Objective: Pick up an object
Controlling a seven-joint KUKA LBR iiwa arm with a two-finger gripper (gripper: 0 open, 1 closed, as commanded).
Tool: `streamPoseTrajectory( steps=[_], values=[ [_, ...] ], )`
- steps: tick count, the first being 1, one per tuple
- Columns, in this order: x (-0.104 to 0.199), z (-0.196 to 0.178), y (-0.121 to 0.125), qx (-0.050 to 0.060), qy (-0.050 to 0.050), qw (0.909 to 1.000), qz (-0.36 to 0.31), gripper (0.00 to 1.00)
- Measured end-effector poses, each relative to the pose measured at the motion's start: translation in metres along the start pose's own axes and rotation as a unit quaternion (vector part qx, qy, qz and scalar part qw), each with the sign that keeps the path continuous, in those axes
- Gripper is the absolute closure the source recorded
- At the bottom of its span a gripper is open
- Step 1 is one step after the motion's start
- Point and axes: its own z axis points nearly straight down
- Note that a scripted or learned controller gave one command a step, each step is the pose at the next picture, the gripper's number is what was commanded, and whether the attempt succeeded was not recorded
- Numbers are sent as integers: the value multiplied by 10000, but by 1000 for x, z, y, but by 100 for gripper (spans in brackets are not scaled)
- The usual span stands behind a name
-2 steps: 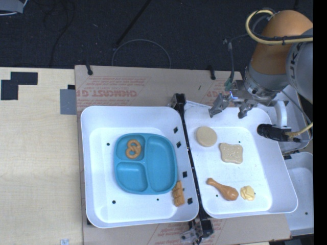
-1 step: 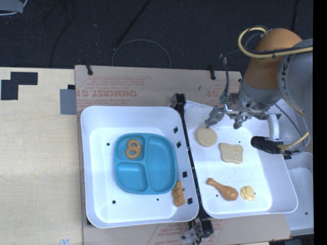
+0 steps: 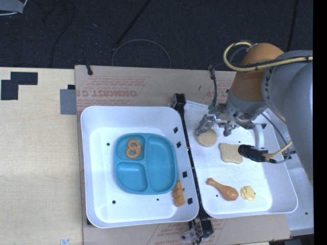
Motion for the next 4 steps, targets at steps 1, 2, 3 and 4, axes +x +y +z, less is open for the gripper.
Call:
streamPoseTrajectory(
  steps=[1, 2, 3, 4],
  values=[
    [2, 42, -1, -5, -4, 10000, 4, 0],
    [1, 29, 0, -18, -3, 10000, 15, 100],
    [-5, -14, -1, -50, -9, 10000, 32, 100],
    [-4, -78, 1, -61, -9, 10000, 10, 100]
  ],
)
